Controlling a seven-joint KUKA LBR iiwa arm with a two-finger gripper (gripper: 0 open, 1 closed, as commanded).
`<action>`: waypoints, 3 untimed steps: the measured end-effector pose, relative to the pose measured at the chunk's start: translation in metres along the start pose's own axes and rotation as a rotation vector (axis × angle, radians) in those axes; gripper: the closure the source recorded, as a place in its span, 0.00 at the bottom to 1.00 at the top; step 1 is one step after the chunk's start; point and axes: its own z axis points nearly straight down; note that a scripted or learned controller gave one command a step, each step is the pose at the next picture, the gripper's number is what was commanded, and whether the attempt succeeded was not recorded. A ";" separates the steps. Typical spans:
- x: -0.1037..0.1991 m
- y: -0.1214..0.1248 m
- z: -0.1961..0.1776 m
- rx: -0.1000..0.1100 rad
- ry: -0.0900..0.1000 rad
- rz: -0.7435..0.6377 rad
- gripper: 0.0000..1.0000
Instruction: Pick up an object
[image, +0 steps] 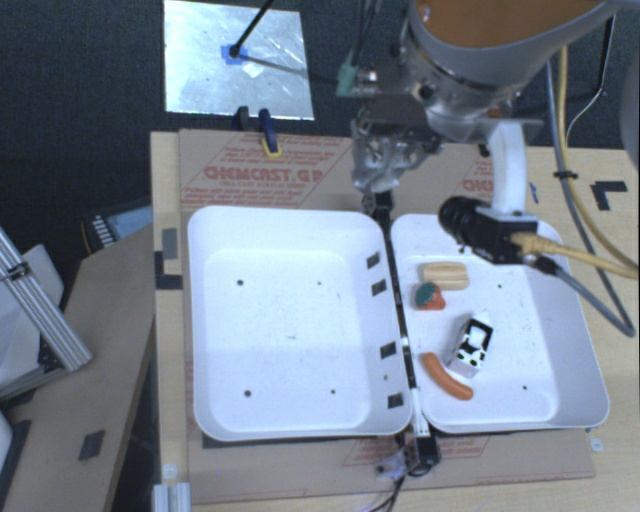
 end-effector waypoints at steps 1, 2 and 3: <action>-0.002 -0.001 -0.011 0.000 0.000 0.000 1.00; 0.034 0.060 0.002 0.000 -0.001 0.002 1.00; 0.039 -0.024 0.063 0.012 -0.004 -0.001 1.00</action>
